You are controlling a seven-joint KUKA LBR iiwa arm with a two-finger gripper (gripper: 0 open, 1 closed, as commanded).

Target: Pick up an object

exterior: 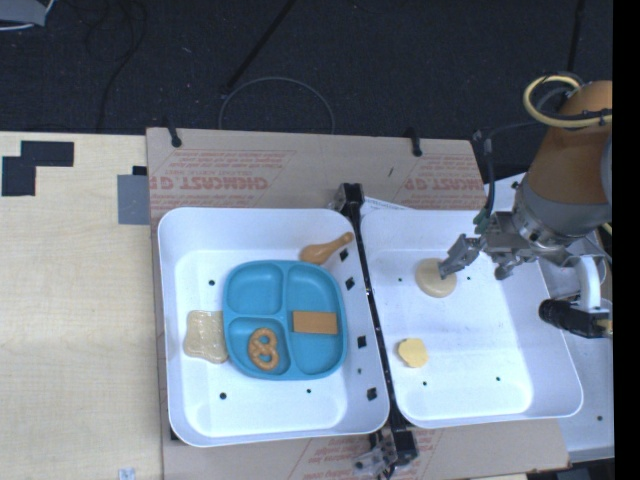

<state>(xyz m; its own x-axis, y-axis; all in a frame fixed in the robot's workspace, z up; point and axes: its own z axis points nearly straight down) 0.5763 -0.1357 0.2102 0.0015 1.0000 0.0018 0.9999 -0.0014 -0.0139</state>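
Right now my fingers hang over the round beige disc in rt bin; can't tell if clenched; disc has no long axis.

My arm is fat and grey, with an orange band on top. A yellow cable loops beside it. My claw is dark grey metal.
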